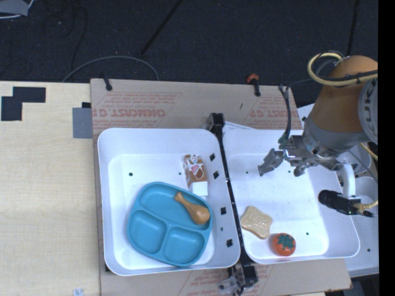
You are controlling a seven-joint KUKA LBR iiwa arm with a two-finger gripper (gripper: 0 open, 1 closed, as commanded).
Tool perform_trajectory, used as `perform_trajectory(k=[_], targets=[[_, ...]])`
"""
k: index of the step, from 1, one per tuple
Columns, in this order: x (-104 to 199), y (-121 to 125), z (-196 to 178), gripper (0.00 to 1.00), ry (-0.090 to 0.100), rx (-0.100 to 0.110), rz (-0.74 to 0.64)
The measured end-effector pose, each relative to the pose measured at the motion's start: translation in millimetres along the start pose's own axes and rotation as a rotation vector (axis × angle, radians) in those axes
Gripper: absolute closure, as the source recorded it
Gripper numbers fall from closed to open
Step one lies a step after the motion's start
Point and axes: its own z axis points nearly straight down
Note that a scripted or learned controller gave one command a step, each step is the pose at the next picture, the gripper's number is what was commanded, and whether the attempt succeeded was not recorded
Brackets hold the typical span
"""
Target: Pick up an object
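Camera view: pincer spread wide, holding nothing, above right bin.

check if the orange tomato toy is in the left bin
No, the orange tomato toy lies in the right white bin, beside the toast slice.

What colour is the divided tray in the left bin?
Light blue tray, seen clearly in the camera view.
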Motion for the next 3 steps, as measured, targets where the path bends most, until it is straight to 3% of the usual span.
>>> perform_trajectory(k=[1, 3], targets=[[0, 3, -6, 0.00, -0.001, -0.012, -0.001], [5, 4, 111, 0.00, -0.001, -0.007, -0.001]])
